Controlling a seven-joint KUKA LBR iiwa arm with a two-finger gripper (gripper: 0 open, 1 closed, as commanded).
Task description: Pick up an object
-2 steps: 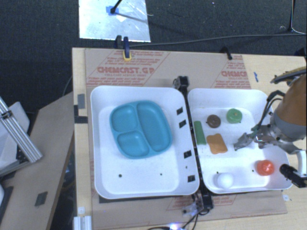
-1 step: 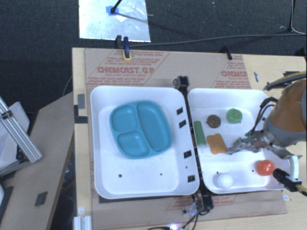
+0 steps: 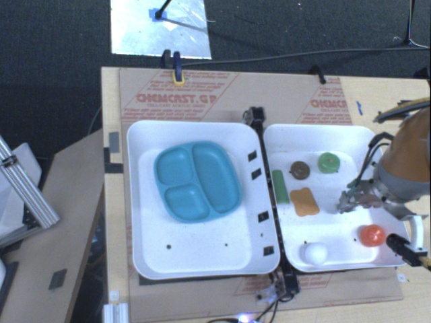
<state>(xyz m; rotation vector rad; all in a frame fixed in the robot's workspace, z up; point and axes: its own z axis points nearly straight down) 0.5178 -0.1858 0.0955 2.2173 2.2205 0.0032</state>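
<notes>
The right bin (image 3: 350, 134) holds a green round piece (image 3: 328, 162), a brown round piece (image 3: 300, 171), a green bar (image 3: 279, 186), an orange flat piece (image 3: 304, 201), a red-orange ball (image 3: 371, 235) and a white ball (image 3: 314, 253). My gripper (image 3: 352, 199) hangs low over the bin's right half, between the orange flat piece and the red-orange ball. It is apart from both. Nothing shows between its fingertips.
The left bin (image 3: 145, 200) carries a blue divided plate (image 3: 198, 180). Black clips sit along the divider between the bins (image 3: 261, 180). The arm's grey and orange wrist (image 3: 408, 160) covers the right bin's far right rim. Cables run across the floor behind the bench.
</notes>
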